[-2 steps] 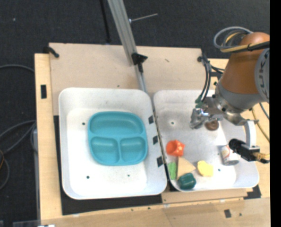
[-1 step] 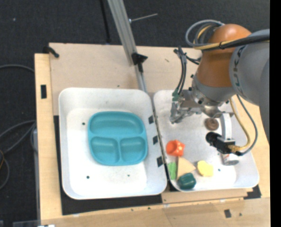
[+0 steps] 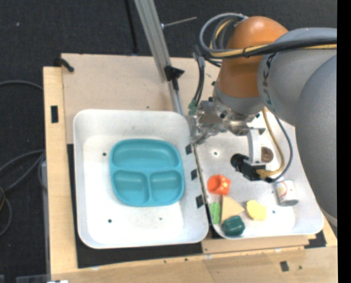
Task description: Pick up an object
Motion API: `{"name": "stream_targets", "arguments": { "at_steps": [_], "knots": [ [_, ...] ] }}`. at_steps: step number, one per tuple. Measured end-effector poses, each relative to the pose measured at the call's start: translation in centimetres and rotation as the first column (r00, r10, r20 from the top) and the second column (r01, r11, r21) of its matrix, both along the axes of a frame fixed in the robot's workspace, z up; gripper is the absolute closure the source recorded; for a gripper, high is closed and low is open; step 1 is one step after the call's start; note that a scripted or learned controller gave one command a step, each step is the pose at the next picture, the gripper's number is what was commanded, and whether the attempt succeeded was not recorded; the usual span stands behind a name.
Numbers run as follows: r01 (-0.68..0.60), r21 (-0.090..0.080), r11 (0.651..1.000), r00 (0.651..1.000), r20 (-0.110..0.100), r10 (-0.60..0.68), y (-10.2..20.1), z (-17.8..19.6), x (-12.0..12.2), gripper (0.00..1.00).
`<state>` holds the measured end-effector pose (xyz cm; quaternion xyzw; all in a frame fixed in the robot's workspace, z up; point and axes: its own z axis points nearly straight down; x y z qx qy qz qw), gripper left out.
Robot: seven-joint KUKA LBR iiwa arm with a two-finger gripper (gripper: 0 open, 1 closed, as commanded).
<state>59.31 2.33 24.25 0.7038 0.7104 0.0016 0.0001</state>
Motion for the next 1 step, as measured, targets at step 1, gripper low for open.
{"name": "stream_targets", "arguments": {
  "at_steps": [1],
  "knots": [
    [0.001,-0.001,1.0,1.0,-0.001,-0.001,6.18,-0.23,1.42,1.0]
  ]
}}
